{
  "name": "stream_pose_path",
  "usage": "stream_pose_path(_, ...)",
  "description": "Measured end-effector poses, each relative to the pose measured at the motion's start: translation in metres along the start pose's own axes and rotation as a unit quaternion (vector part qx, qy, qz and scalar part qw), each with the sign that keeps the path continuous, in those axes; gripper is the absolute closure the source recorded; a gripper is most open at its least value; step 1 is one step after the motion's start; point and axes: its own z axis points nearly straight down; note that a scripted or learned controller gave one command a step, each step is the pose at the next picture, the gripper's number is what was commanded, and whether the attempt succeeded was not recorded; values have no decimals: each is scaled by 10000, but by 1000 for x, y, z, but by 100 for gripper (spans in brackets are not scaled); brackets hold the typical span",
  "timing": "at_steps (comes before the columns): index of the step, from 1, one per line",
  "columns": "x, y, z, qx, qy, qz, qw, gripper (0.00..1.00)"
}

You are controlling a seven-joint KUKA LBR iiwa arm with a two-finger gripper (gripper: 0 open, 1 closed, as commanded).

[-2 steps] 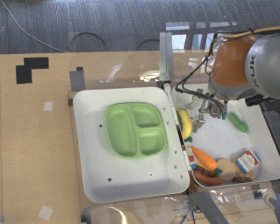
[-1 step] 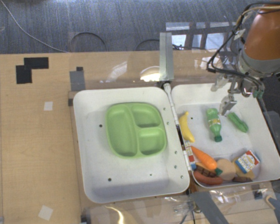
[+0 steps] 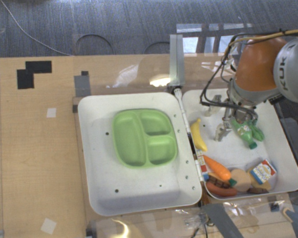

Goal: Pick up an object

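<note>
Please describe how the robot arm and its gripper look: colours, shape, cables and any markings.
The arm has a rounded grey casing with a broad orange band above the wrist. Dark letters, partly cut off, are printed on the grey casing. Thin black cables loop from the wrist. The gripper is small and metallic grey, with slim fingers.

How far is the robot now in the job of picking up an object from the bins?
Done: the gripper is already down in the right bin, right at the green bottle. In hand: it is working on that bottle, but the view does not show a grasp. Left: closing on an object and lifting it. The banana, carrot and small carton lie in the bin; the green plate sits in the left bin.
</note>
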Motion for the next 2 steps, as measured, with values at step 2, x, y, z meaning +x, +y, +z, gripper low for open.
stream_pose_path(2, -13, -22, -7, -1, 24, 639, 9980, 0)
